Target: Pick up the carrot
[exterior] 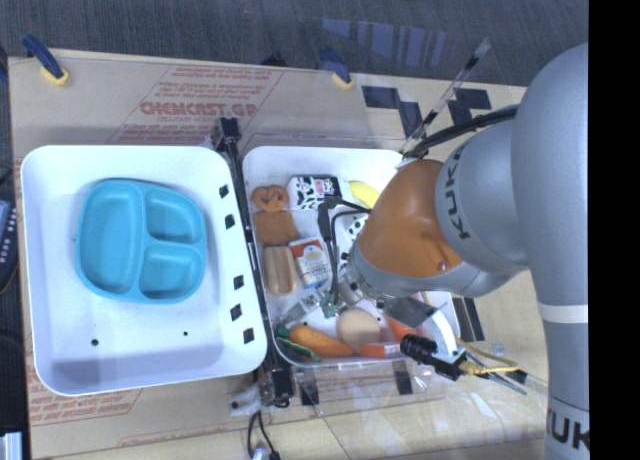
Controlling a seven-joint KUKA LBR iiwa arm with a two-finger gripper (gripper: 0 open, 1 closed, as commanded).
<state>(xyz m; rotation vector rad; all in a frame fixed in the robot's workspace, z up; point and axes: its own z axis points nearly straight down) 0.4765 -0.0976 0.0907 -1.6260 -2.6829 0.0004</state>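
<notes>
A bulky grey arm (545, 198) bearing a glossy orange band (405, 223), white KUKA lettering beside that band, and thin black cables (450, 113) above it.

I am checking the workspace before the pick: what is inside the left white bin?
Inside the left bin lies a blue divided plate with three compartments. Nothing covers this bin, so its floor is fully visible.

Even, bright overhead light, soft shadows, slightly grainy and soft throughout.
</notes>
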